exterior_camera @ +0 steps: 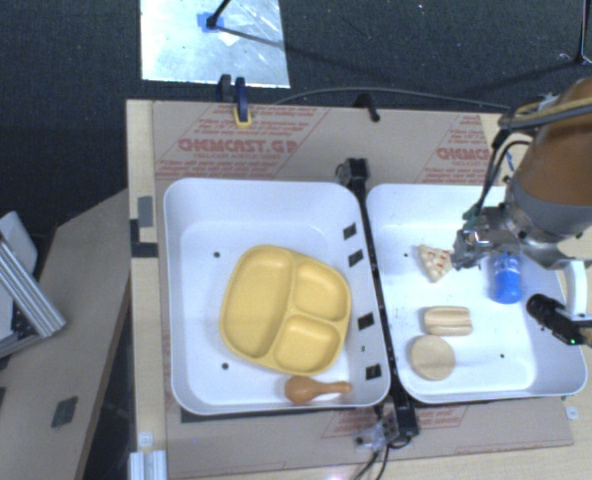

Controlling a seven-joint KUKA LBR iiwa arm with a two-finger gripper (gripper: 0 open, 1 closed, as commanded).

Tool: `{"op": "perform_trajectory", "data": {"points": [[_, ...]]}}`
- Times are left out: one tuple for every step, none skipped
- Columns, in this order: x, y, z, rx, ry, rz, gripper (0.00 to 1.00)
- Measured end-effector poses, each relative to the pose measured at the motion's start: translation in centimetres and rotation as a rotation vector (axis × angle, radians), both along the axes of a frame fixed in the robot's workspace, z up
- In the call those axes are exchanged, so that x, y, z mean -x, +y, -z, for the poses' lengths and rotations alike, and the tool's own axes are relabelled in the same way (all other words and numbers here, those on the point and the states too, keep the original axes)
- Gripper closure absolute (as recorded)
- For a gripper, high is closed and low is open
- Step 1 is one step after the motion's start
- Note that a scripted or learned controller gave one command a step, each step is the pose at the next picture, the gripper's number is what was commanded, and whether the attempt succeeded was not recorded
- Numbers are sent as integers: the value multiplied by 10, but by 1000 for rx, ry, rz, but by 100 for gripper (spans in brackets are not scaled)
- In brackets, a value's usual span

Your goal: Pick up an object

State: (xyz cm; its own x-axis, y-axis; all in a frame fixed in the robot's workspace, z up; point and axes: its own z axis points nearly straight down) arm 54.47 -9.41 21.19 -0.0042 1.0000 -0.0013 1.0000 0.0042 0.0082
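Observation:
The right bin (551, 373) holds a pizza slice (435, 262), a hot dog bun (446, 320), a round tan biscuit (432, 357) and a blue cylinder (505, 278). My gripper (468, 247) hangs low over the right bin's upper middle. It is just right of the pizza slice and just left of the blue cylinder. The arm's grey and orange body covers the bin's far right corner. In the left bin (196, 298) lie a yellow divided plate (285, 308) and a brown drumstick (316, 389).
A black divider strip (368, 278) runs between the two bins. The bins sit on a cardboard sheet (276, 143) held by a clamp (238, 98) at the back. A metal frame (16, 278) stands at the far left.

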Motion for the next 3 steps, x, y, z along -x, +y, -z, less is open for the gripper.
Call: {"op": "perform_trajectory", "data": {"points": [[-2,0,-47,0,1,0,100],[3,47,-31,-3,6,-3,100],[19,96,-17,-3,8,-4,100]]}}
